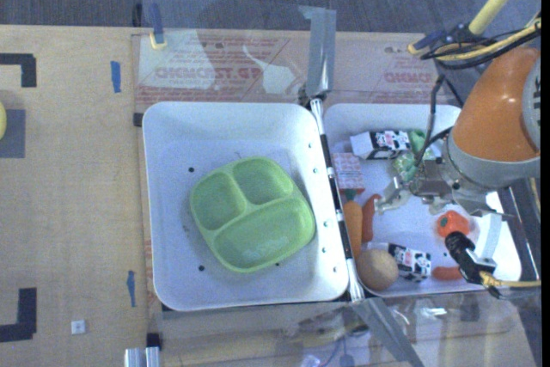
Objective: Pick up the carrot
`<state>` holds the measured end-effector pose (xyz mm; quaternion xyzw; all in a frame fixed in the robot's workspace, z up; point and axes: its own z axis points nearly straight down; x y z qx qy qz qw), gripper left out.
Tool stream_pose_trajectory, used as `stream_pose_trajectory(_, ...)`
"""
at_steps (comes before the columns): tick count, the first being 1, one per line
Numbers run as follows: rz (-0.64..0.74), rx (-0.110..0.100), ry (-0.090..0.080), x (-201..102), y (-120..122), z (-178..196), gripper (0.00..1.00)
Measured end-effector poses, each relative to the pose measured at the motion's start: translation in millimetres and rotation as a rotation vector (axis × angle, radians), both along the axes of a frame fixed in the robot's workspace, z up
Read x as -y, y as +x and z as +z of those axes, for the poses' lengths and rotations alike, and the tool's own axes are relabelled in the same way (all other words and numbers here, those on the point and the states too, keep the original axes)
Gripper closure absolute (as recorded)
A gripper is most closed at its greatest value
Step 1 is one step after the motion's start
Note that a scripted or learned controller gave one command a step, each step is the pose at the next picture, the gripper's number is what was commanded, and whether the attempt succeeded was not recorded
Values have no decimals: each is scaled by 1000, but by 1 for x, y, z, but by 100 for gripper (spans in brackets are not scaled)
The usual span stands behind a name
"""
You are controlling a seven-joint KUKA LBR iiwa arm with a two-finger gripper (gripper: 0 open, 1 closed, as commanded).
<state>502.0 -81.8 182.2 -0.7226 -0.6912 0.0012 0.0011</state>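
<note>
The arm (503,112), nearest the lens, fills the right of the view, its orange band above the right bin (494,284), reaching down among the clutter there. The left bin (172,133) holds a green divided plate (251,212), lying flat and slightly skewed near the middle. In the right bin, the carrot (352,223) lies lengthwise against the left wall, just beside a red piece (368,219), with a tan egg-like ball (376,267) at its near end. The gripper (404,189) hangs just right of the carrot, apart from it; the claw looks spread, holding nothing. Judging from this, the approach is under way, and the neighbouring wall may hinder a clean grasp.
</note>
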Motion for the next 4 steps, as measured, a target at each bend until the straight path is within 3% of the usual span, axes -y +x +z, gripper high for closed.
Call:
stream_pose_trajectory(1, -204, 0, -3, 57, -21, 210, 0)
stream_pose_trajectory(2, -89, -1, 1, 91, -6, -38, 0)
stream_pose_trajectory(3, -48, 0, 0, 50, -4, -74, 0)
stream_pose_trajectory(4, -147, 0, -1, 61, 14, -67, 0)
